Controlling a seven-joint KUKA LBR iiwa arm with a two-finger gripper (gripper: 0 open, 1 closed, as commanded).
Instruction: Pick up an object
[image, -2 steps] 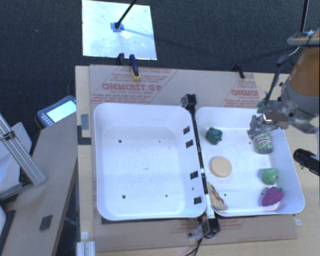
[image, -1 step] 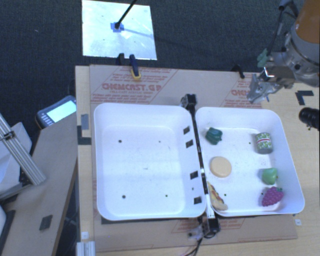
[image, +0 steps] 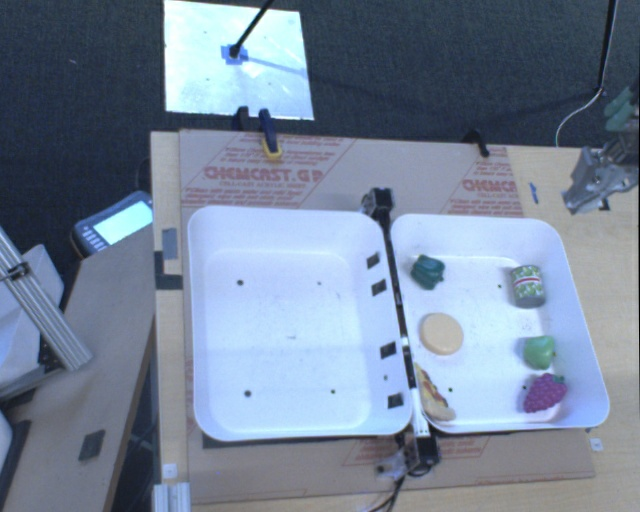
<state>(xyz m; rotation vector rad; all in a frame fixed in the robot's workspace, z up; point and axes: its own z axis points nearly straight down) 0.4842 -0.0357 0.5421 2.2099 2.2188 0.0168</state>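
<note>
The right bin (image: 560, 250) holds several small items. A dark green pepper (image: 428, 270) lies at its far left and a small can (image: 527, 285) stands at its far right. In the middle sits a round tan disc (image: 441, 334). A green fruit (image: 539, 351) and a purple bunch of grapes (image: 544, 392) lie near the right wall. A yellow and red piece (image: 435, 395) rests against the divider at the front. My gripper (image: 592, 192) hangs above the bench beyond the bin's far right corner, apart from all the items and partly cut off by the frame.
The left bin (image: 290, 230) stands beside the right one, joined by a black divider with clips (image: 390, 300). A shiny metal plate (image: 238, 60) lies on the dark floor behind the bench. A small device with a screen (image: 112, 225) sits at the left.
</note>
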